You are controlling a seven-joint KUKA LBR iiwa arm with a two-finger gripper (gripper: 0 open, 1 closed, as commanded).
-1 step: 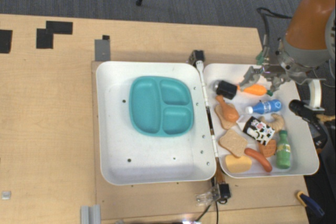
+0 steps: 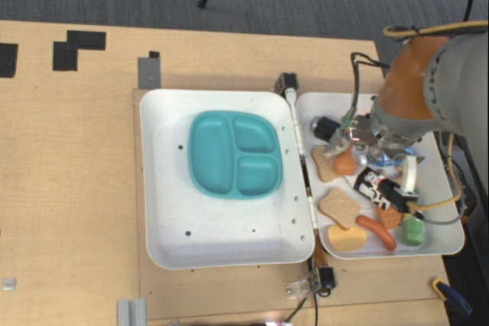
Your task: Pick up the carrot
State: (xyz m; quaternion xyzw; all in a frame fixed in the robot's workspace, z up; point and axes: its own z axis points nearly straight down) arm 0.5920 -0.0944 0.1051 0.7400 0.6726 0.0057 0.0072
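The carrot (image 2: 344, 163) is a small orange piece in the right bin (image 2: 451, 240), lying on the edge of a bread slice (image 2: 326, 164) near the bin's left wall. My gripper (image 2: 355, 143) hangs low over the bin, just above and to the right of the carrot, and its metal parts hide the carrot's upper end. From here I cannot make out whether anything sits between its tips. The grey arm with the orange band (image 2: 409, 80) reaches in from the right and covers the bin's back right part.
More toy food fills the front of the right bin: a second bread slice (image 2: 338, 208), a yellow wedge (image 2: 345, 239), a red sausage (image 2: 378, 231), another orange piece (image 2: 390, 217) and a green piece (image 2: 412, 230). The left bin (image 2: 164, 240) holds a teal divided plate (image 2: 233, 154).
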